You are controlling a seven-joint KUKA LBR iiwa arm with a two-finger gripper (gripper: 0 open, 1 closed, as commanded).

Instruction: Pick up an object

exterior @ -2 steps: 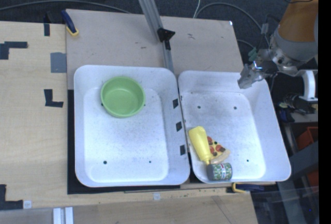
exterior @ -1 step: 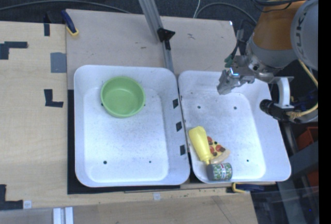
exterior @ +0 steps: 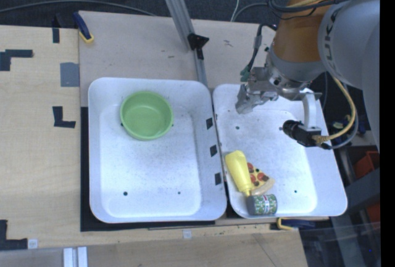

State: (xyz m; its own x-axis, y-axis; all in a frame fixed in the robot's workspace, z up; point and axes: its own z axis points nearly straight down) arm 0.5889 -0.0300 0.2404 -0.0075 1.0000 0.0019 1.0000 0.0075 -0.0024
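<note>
3 small items crowd the right bin's (exterior: 321, 188) near-left corner: a yellow squeeze bottle (exterior: 239, 172), a pizza-slice toy (exterior: 260, 180), a green can (exterior: 263, 204). The bottle is judged light, stiff, slick plastic; grip across its body. The gripper (exterior: 245, 101) hangs over the far-left corner, state indeterminable. Walls crowd the cluster; the bin's middle lies open.

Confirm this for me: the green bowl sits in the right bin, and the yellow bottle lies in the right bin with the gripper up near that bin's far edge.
One thing is wrong: the green bowl sits in the left bin, not the right bin. The camera view shows it. The yellow bottle does lie in the right bin, with the gripper near its far edge.
</note>
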